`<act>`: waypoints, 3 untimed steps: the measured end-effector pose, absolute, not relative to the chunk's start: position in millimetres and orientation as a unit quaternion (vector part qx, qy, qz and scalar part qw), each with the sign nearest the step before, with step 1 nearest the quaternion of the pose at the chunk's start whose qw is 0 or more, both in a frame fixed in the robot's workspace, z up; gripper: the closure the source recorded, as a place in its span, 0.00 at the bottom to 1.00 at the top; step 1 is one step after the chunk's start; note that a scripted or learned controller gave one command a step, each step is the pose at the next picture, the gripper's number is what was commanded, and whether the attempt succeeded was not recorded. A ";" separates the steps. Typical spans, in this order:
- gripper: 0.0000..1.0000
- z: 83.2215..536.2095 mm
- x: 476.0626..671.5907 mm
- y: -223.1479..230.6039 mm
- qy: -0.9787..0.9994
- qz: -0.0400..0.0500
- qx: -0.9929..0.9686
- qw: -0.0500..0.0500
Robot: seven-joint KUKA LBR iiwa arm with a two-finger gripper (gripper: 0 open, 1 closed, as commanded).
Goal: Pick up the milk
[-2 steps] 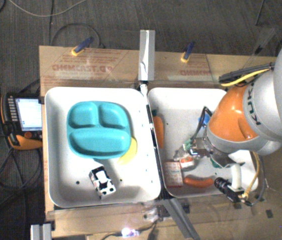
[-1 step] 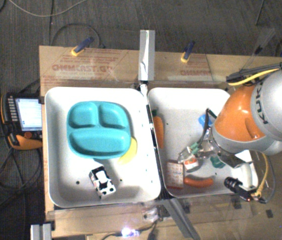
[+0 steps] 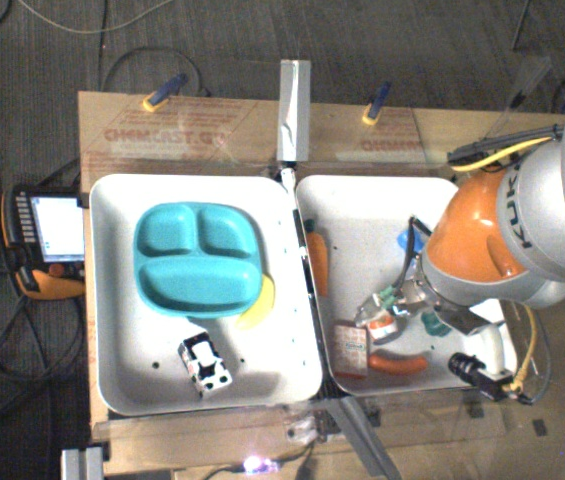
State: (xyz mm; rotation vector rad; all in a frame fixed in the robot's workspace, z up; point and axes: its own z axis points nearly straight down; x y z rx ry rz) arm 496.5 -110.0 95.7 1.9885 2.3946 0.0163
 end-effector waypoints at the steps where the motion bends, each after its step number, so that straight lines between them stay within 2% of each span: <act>1: 1.00 95.3 545.6 -104.5 0.799 0.005 0.601 0.012; 2: 1.00 201.3 579.4 -46.0 0.820 -0.003 0.572 -0.001; 3: 1.00 181.0 513.4 -8.3 0.890 -0.002 0.456 -0.002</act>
